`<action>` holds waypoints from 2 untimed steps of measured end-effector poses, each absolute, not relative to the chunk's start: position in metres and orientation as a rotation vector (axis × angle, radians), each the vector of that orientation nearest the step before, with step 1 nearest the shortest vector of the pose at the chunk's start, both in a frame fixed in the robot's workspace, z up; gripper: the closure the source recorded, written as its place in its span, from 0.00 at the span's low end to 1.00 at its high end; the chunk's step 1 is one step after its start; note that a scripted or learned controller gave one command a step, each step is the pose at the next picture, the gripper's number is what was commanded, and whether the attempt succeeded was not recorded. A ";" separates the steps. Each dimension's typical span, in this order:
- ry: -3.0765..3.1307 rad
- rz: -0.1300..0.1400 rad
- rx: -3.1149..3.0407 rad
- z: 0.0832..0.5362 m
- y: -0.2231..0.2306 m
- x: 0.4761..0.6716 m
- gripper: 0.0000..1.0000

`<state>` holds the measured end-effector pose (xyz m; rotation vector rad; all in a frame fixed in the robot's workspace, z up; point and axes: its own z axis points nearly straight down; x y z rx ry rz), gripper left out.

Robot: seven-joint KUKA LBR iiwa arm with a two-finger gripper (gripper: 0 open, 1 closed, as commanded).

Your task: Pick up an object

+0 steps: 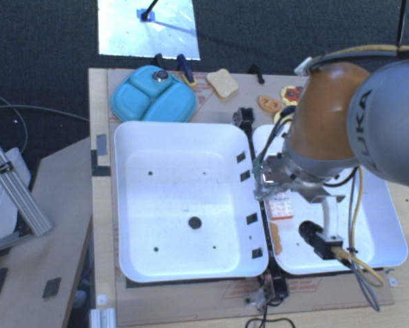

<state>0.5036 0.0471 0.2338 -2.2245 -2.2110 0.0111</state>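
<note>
Bins, two shallow white ones, sit side by side on the counter [102,203]. The right-hand bin [388,231] serves as the reference for everything else. The arm [327,115], grey with its orange band, reaches over this bin and hides much of its floor. The end effector [271,183] hangs low over the bin's inner edge, close to the wall it shares with its neighbour. The wrist covers it from above, so I cannot tell how far it is open or whether it has hold of anything.

Just below the end effector, inside the right-hand bin and near that same wall, lies a small white packet with red print [280,208] — the closest thing to pick. It appears to rest flat on the bin floor. A short orange stick [276,238] lies just beside the packet, toward the bin's near edge.

The left-hand bin [163,183] touches the right-hand bin along the shared wall. It holds a small dark disc [194,222] — well apart from that wall.

Beyond the right-hand bin's far edge, on the counter, lies a pretzel [268,104]. Farther off past the far corner are a slice of toast [222,83] and a blue sectioned plate [153,96].
</note>
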 end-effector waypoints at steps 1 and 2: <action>-2.234 -0.025 -2.226 0.378 0.038 0.491 1.00; -2.233 -0.005 -2.210 0.348 0.107 0.524 1.00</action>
